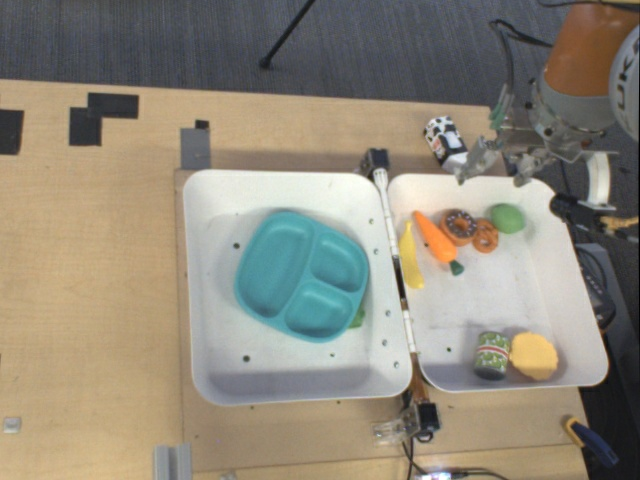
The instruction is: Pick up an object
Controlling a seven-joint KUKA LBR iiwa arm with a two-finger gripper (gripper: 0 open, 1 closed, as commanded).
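From my station, the tabletop (90, 298) carries two bins. The left bin (215, 368) holds a teal divided tray (300, 273). The right bin (500, 298) holds the candidates: carrot (435, 238), banana (410, 258), donuts (470, 230), green ball (507, 218), can (491, 355), yellow lump (534, 356). The claw (497, 163) hovers at upper right over the bin's far rim, released, grasping nothing, presumably staged above for descent.

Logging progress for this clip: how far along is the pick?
Nothing looks done yet. The tool hangs at the far edge of the right bin, with nothing between its fingers. The carrot, donuts, green ball, banana, can and yellow piece all lie in that bin. Descent, grasp and lift remain.
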